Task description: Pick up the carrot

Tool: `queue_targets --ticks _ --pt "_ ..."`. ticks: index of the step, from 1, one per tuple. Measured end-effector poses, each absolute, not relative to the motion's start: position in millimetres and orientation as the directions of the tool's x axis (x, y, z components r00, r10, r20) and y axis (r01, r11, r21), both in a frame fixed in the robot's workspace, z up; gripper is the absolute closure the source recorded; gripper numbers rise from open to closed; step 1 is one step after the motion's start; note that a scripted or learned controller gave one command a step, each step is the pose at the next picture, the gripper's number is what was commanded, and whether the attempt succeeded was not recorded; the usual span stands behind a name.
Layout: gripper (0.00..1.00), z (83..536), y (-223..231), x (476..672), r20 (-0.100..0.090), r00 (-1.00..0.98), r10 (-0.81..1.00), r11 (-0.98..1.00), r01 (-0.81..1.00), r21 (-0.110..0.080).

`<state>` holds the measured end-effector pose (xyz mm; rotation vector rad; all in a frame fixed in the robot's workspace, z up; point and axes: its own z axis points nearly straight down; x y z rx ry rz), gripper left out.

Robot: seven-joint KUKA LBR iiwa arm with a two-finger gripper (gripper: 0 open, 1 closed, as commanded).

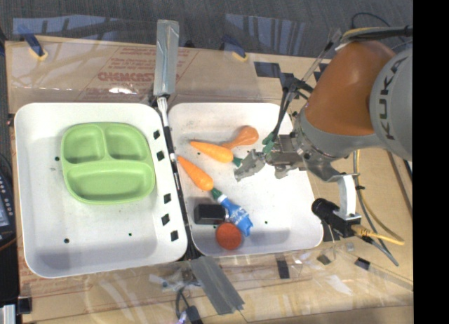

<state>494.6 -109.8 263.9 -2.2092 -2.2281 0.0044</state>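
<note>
The bench (84,63) is seen from above, covered with clear sheeting and tape, with two shallow white bins set side by side on it. The left bin (42,245) and the right bin (295,231) meet along a central divider.

The arm (351,91) is seen entering from the right, its orange band lying above the right bin's far right corner. The gripper (251,166) is positioned low over the middle of the right bin; whether its fingers are spread or pressed together cannot be told from this angle, and nothing is seen between them.

A green divided plate (107,161) with three compartments is recorded in the left bin, toward its upper middle.

Right bin contents, in descending size:
- One carrot (195,173) lies diagonally near the divider, its green end pointing to the lower right. A second carrot (211,151) lies just above it, its tip close to the gripper's left side but apart from it.
- A tan, pear-shaped squash-like item (243,135) lies at the second carrot's upper right end, touching or nearly so.
- A blue and clear crumpled item (237,215) lies below the first carrot.
- A red-orange ball-shaped item (229,235) sits at the bin's near edge, touching the blue item.
- A small black block (208,212) lies just left of the blue item.
</note>
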Motion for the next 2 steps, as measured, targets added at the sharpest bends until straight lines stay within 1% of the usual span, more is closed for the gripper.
queue_targets --ticks 1,2 --pt "0.0 174.0 -93.2 543.9 0.001 -0.116 0.993 0.116 0.993 -0.007" --pt "0.0 91.1 -98.1 581.0 0.002 -0.154 0.988 0.154 0.988 -0.005"
